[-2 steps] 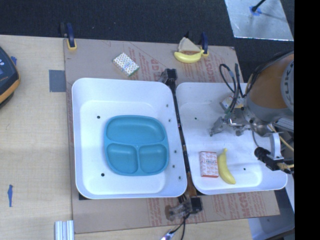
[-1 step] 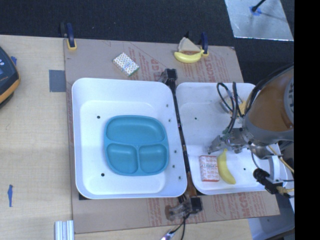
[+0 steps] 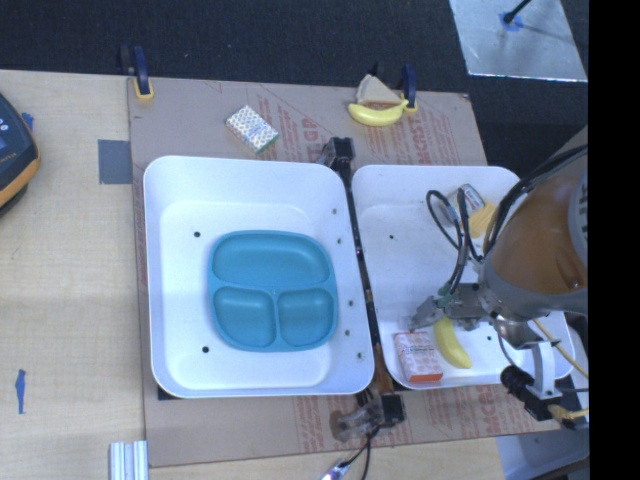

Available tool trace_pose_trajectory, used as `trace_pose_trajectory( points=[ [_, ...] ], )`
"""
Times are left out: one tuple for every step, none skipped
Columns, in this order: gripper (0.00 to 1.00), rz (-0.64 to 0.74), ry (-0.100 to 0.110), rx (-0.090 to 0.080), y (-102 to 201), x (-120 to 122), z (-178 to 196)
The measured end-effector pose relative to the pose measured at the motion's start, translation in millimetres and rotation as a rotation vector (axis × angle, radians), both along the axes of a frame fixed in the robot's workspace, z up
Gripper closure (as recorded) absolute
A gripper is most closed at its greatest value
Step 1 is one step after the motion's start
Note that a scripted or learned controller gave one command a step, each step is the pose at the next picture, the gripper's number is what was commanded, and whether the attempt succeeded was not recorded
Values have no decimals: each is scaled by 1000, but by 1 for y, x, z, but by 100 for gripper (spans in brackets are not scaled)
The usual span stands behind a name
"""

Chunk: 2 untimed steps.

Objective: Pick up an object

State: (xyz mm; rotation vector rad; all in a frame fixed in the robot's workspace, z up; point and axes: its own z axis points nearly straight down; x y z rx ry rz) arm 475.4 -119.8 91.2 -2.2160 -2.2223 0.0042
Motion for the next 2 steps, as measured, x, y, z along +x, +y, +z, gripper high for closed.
trace_pose_trajectory(
  points=[
    [100, 2, 1, -1, -1, 0, 10],
    [100, 3, -2, 1, 78, 27, 101]
  ],
)
